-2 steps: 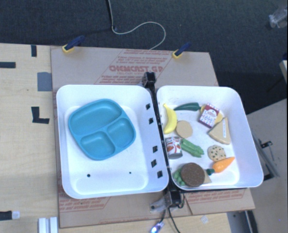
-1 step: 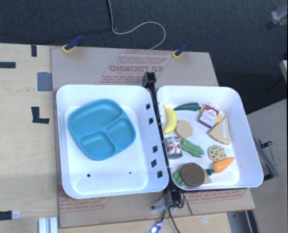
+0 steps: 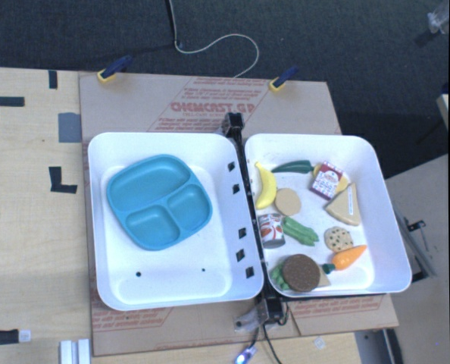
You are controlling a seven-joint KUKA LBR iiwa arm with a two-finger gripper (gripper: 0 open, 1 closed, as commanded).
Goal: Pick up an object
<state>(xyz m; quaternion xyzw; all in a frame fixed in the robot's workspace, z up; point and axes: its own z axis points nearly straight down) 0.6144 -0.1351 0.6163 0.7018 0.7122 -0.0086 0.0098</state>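
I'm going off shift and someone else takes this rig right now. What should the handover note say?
Gripper: not in the camera view.
Right bin: holds all the toy food, namely a banana, green pepper, red carton, cheese wedge, round cracker, small can, pea pod, cookie, carrot and burger.
Left bin: holds a blue divided plate.
Done: nothing picked; every item lies in a bin.
Left: choose one object, grasp it and lift it. The carrot and cheese wedge look the least crowded.
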